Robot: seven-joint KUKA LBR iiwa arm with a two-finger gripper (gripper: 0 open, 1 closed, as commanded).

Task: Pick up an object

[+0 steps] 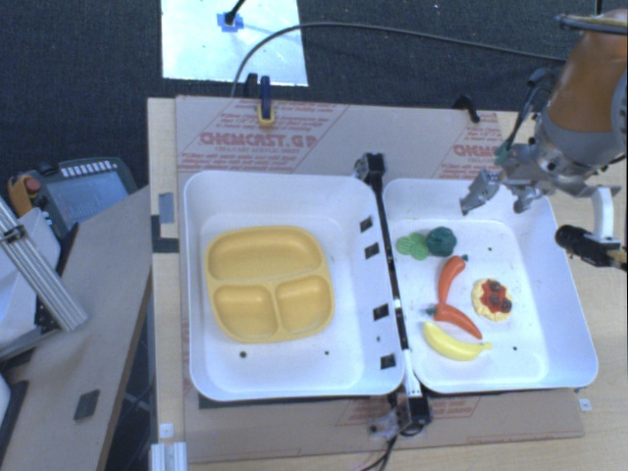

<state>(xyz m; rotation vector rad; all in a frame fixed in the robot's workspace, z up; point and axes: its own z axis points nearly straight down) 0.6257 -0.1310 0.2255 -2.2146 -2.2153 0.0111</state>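
Hovering open-fingered and empty, gripper [501,192] above right bin's [564,292] far edge, carrot [448,278], banana [453,344], broccoli [441,239] all unpicked.

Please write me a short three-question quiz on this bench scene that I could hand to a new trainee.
1. True or false: the yellow divided tray lies in the right bin.
2. Which item lies nearest the camera-side edge of that bin? A) broccoli B) banana C) small pizza
3. Fill in: the gripper hangs over the bin's ____ edge, apart from the food.

Key
1. False; it lies in the left bin.
2. B.
3. Far. The two carrots lie between the broccoli and the banana.
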